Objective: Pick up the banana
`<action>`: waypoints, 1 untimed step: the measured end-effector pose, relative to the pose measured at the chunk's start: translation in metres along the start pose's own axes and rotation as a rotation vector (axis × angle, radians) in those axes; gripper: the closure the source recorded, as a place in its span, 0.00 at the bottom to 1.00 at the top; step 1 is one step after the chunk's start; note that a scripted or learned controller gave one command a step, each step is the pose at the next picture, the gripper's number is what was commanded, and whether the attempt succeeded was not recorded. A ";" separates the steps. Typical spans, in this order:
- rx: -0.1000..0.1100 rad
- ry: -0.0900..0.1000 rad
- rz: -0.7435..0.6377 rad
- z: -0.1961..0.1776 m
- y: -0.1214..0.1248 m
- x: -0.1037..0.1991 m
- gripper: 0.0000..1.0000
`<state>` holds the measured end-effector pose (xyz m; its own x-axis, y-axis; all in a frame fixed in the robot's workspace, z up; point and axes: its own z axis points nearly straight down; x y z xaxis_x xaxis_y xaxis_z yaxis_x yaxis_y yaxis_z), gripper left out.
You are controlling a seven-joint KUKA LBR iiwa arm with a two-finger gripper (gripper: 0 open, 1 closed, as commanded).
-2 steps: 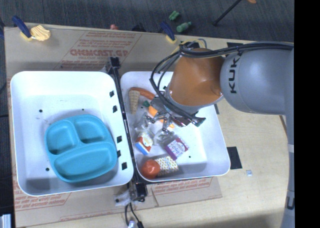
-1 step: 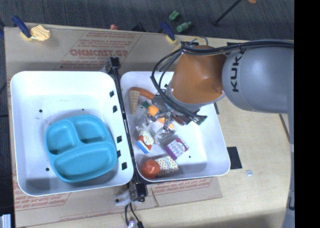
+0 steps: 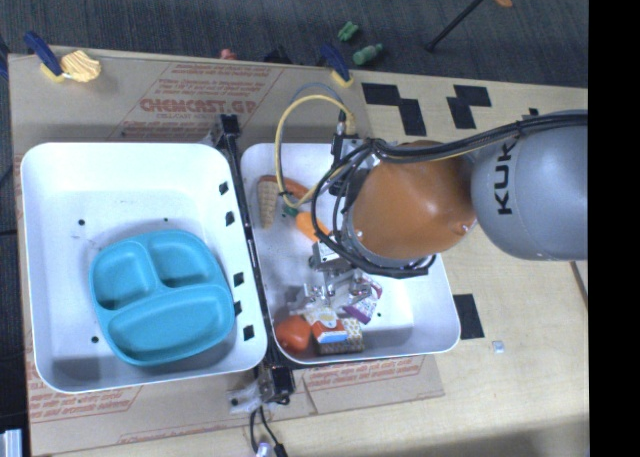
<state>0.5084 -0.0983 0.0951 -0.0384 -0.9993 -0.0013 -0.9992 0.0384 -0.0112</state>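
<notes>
Overhead view of the two-bin bench. The arm (image 3: 470,200) reaches in from the right and hangs low over the right bin (image 3: 435,320), its orange band covering much of that bin's middle. The gripper (image 3: 330,290) points down into a cluster of small items near the bin's front — a red round object (image 3: 293,335), a small box (image 3: 338,343) and a purple-and-white packet (image 3: 362,300) lie around it. How far the gripper is spread, and whether it has anything in its grasp, cannot be told from this angle. No banana can be made out with confidence; a pale ribbed item (image 3: 268,200) and an orange piece (image 3: 300,220) lie near the bin's left wall, and the target may instead be hidden beneath the arm. The left bin (image 3: 50,245) holds a blue divided tray (image 3: 160,295). Likely risks — the gripper closing on a neighbouring item because the clutter is so tightly packed, or nudging the pile and burying the target further.
</notes>
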 end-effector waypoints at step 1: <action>0.048 -0.004 -0.401 -0.005 0.015 -0.010 1.00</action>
<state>0.4941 -0.0882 0.1003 0.3546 -0.9350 0.0083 -0.9333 -0.3544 -0.0583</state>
